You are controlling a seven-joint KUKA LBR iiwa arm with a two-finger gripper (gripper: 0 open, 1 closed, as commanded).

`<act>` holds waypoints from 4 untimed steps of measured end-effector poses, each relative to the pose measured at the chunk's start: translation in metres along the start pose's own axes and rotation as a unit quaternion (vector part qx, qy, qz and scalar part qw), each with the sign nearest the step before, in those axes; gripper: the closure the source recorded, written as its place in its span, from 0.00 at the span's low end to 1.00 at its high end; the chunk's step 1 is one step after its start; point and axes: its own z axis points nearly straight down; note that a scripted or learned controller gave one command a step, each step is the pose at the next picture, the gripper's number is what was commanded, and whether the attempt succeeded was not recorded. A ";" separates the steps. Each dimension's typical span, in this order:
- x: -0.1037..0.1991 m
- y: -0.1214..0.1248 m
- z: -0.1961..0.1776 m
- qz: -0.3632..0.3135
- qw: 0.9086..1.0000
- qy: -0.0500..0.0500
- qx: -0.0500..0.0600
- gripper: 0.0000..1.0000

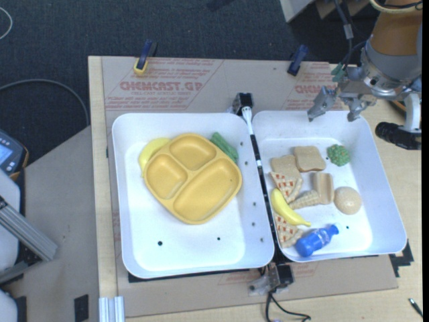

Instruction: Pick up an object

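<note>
The tool (337, 107) of a grey-and-orange arm hangs over the upper rim of the right-hand bin (383, 180) at the upper right of the frame, its two fingers spread apart and grasping nothing. Below it, in the middle of that bin, the candidates for the pick lie crowded together: a slice of toast (309, 157), a waffle piece (286, 183), a banana (286, 209) lying slantwise across them, a round bun (347, 200) and a blue bottle (315, 241) on its side near the lower edge. A green broccoli floret (338, 155) sits a little apart at the upper right of the pile, nearest the tool, and looks the easiest to reach without disturbing its neighbours. The left-hand bin (127, 200) holds a yellow divided tray (193, 178) resting partly on a yellow plate (151, 152), with a green leaf (225, 146) at its upper right edge. Both bins sit side by side on a cardboard sheet (167, 79) clamped to the bench, which would keep them from sliding under the arm. Judging by the spread fingers and the height of the tool, the pick has not yet begun.
</note>
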 end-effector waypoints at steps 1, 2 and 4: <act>0.000 0.002 -0.009 -0.001 1.000 -0.001 -0.007 0.00; -0.005 0.003 0.035 -0.001 1.000 -0.001 -0.005 0.00; -0.005 0.004 0.139 -0.001 1.000 -0.001 -0.004 0.00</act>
